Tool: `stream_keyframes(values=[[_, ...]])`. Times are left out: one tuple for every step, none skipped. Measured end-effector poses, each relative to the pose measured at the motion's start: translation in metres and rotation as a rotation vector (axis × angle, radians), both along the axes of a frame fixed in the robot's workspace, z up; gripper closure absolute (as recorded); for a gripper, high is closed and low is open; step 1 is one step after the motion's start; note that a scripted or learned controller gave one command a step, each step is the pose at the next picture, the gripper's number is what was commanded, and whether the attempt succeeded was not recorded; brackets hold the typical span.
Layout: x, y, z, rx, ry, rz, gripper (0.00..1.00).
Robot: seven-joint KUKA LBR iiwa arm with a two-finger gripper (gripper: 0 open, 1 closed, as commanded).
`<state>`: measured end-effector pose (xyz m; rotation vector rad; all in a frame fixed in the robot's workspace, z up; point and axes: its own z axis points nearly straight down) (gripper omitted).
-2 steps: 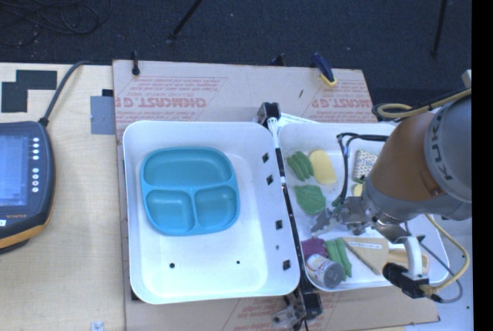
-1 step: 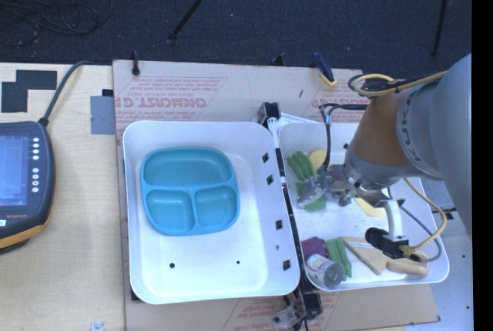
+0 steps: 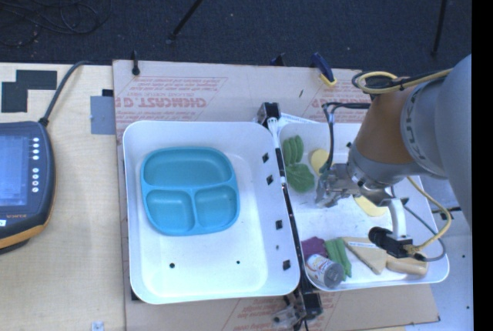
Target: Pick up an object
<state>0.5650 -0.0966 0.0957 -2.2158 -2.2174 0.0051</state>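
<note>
Reaching in from the right, the gripper (image 3: 333, 192) hangs low over the middle of the right bin (image 3: 314, 220), under the grey arm (image 3: 420, 129) with its orange band. From this slanted top view I cannot tell if the gripper is open or closed, and no object is seen inside it. The closest thing is a dark green piece (image 3: 301, 179), just beside the gripper on its left, near the wall between the two bins. It looks rounded and a little longer across the bin than along it; whether the gripper touches it I cannot tell. Just behind it lies a light green pod (image 3: 293, 148), with its long axis running from the far side of the bin toward the near side. A small yellow piece (image 3: 318, 160) is to the right of the pod. Another yellow piece (image 3: 370, 205) shows partly on the other side of the gripper. Near the front rim are a purple piece (image 3: 313, 248), a green stick (image 3: 339, 257) tilted a little from far-left to near-right, and a small grey can (image 3: 328, 272). A pale wooden wedge (image 3: 379, 257) lies mostly left to right, its thin end pointing left. The left bin (image 3: 202, 269) holds a blue divided plate (image 3: 189, 189).
</note>
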Motion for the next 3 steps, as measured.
stream_keyframes(values=[[-0.029,-0.030,0.147,-0.006,-0.015,-0.004,1.00],[-0.031,-0.027,0.140,-0.002,-0.003,0.000,0.00],[0.032,-0.037,0.024,0.000,0.004,0.001,0.00]])
